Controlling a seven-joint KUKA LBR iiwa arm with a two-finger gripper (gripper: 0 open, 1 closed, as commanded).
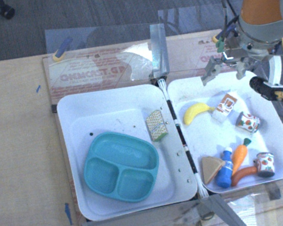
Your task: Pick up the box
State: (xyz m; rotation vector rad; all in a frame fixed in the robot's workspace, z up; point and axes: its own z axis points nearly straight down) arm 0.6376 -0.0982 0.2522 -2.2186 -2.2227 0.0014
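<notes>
A small box (156, 125) with a yellow-green pattern stands in the left bin (73, 121), against its right wall. A white-and-red carton (227, 104) lies in the right bin (279, 135) next to a yellow banana (196, 111). My gripper (226, 70) hangs over the far edge of the right bin, above and behind the carton. It is open, its two fingers spread apart with nothing between them. The patterned box is well to its left, across the divider.
A teal divided plate (120, 166) lies in the left bin. The right bin also holds two more small cartons (248, 122) (265, 163), a carrot (238, 157), a blue bottle (225, 171) and a tan wedge (211, 167). A black cable end (263, 88) hangs by the arm.
</notes>
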